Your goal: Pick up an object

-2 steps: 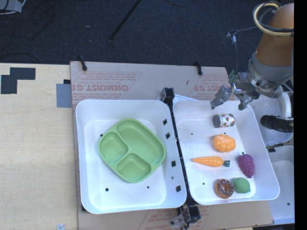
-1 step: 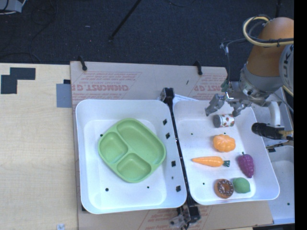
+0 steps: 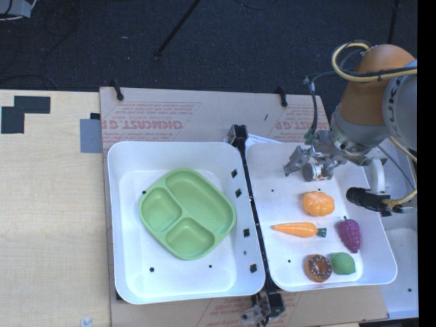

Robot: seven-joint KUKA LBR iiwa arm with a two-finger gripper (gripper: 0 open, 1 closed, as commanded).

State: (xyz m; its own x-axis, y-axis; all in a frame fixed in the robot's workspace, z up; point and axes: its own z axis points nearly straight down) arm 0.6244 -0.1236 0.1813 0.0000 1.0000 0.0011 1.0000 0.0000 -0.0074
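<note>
Approach phase, nothing picked yet, by my read. Landmark is the right bin (image 3: 388, 268); everything's placed off that. Biggest first: the bench (image 3: 48, 216), pale wood w/ a cardboard sheet (image 3: 170, 118) under both bins, dark floor and cables beyond the far edge. Left bin (image 3: 119, 278) sits just beside the right bin, touching at the divider, w/ a green divided plate (image 3: 187, 212) in it. The arm (image 3: 371, 94) comes in over the right bin's far side, gripper (image 3: 310, 165) low over its far floor; can't tell if it's spread or clamped, nothing visibly in it. Candidates in the right bin: orange pumpkin (image 3: 318, 204) mid-bin, nearest the gripper; carrot (image 3: 298, 229) just nearer the camera; purple grapes (image 3: 349, 235) toward the right wall; donut (image 3: 318, 268) and green lime (image 3: 343, 263) touching by the near wall. Next move, I'd say: shift over the pumpkin, descend, close.
</note>
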